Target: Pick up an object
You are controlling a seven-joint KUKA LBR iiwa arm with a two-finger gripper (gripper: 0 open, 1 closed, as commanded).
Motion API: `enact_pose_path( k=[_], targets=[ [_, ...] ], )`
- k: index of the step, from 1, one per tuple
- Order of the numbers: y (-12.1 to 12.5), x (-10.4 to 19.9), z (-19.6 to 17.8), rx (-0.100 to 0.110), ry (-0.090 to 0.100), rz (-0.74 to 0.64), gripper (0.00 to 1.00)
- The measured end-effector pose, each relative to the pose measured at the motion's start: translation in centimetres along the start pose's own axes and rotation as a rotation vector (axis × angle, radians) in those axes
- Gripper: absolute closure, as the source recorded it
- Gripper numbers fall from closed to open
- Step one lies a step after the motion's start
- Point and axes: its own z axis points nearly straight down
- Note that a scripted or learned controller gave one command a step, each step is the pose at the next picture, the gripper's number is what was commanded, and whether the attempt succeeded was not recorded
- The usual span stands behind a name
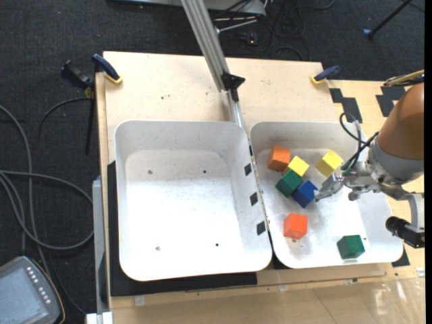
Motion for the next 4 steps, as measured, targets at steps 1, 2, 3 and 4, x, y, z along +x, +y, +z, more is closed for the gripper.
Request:
enact_pose_path(
  k=[1, 2, 3, 4],
  targets=[
    [0.5, -0.1, 3.2, -0.02, -0.006, -0.003, 0.0],
    [0.5, -0.1, 2.4, -0.02, -0.004, -0.001, 1.0],
    [0.7, 0.1, -1.9, -0.009, -0.002, -0.004, 1.0],
    [1.0, 0.4, -8.3, -0.012, -0.004, -0.005, 1.0]
  ],
)
